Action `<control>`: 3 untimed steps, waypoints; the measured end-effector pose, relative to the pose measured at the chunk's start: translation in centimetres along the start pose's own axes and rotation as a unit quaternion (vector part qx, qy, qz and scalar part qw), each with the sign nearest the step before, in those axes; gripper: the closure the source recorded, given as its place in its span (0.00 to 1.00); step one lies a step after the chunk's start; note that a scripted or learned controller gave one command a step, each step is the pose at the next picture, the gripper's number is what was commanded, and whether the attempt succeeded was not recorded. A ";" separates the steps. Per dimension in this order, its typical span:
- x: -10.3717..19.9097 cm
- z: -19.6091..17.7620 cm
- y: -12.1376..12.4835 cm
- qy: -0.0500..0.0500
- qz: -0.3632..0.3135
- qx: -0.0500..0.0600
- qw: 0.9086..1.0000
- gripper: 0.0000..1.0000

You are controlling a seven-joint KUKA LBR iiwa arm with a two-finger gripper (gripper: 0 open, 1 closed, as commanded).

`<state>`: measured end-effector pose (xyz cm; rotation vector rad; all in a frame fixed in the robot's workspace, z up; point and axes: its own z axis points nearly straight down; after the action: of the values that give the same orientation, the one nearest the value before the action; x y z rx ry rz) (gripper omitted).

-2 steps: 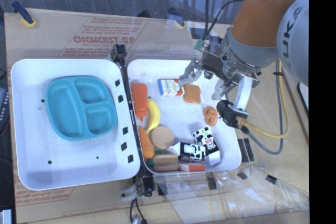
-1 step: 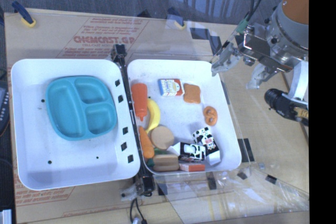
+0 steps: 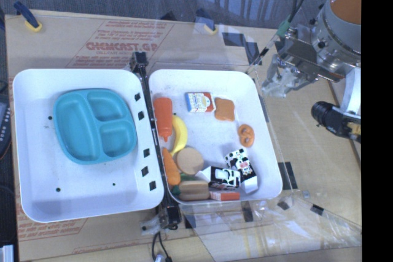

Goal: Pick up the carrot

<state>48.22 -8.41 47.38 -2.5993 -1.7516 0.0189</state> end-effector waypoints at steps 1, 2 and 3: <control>0.0 0.0 0.0 0.000 -0.001 0.000 1.000 0.00; 0.2 -1.0 0.0 -0.001 -0.009 0.003 1.000 1.00; 0.2 -1.0 0.0 -0.002 -0.010 0.003 1.000 0.00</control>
<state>48.31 -8.25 48.35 -2.5789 -1.7754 0.0282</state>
